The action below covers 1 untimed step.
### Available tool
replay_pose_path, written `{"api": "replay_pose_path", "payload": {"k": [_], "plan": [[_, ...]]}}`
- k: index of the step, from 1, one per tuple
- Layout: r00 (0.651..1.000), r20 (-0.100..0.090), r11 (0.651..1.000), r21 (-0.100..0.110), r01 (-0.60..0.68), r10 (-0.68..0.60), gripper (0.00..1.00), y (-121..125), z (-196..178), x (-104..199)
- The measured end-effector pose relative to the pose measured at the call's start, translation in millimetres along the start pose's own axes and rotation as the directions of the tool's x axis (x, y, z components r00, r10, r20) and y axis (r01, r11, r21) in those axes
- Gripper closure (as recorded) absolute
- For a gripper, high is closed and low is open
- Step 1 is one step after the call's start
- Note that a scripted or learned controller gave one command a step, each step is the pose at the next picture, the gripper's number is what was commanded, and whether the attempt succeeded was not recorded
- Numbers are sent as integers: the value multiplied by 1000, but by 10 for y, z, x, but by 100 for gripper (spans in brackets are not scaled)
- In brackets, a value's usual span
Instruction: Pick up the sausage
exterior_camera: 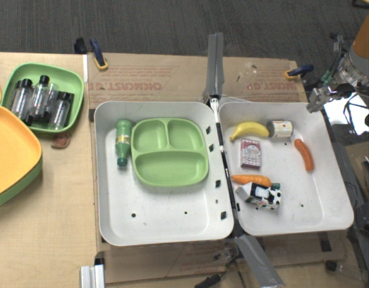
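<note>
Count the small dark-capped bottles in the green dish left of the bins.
4, as far as I can tell, standing together in the green dish: bottles at and. They crowd together, so another could be hidden behind them.

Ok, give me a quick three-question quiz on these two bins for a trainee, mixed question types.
1. True or false: the sausage lies in the left bin.
2. Which lies nearest the banana? A) bottle B) can C) tray
3. Fill in: the carrot lies just below the ____.

Key
1. False. It lies in the right bin, near the right wall.
2. B.
3. Card box.
</note>
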State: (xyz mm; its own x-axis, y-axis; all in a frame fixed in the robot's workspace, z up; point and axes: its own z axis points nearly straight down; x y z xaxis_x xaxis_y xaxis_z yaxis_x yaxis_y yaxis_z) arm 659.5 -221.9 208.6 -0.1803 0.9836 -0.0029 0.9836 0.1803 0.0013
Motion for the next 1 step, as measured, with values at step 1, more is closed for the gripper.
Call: {"api": "replay_pose_path", "payload": {"k": [1], "plan": [[986, 0, 986, 0, -167, 167, 100, 19, 939, 115]]}}
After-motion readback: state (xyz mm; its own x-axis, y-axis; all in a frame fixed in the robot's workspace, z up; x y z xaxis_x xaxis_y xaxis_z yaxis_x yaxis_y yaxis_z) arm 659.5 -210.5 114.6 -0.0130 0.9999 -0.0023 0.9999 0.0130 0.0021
